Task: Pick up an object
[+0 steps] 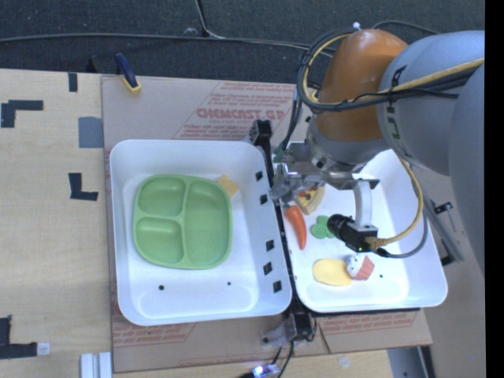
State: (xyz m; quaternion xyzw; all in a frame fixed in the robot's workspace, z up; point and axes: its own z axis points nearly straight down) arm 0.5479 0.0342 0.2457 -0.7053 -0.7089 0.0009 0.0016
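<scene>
My gripper (293, 186) hangs low over the upper left corner of the right bin (409, 286), close to the wall between the two bins. Just below it lies an orange carrot-like piece (296, 224). A tan and yellow toy food (309, 198) sits right beside the gripper, partly hidden by it. Further down are a small green piece (320, 228), a yellow lemon-like piece (331, 272) and a small red and white piece (361, 268). The orange wrist band (358, 69) and grey arm cover the bin's upper right part.
The left bin (189, 298) bears a green divided plate (183, 220), with a small yellow piece (227, 184) at its upper right corner. Black clips (268, 246) line the wall between the bins. A black cable part (350, 231) hangs over the right bin.
</scene>
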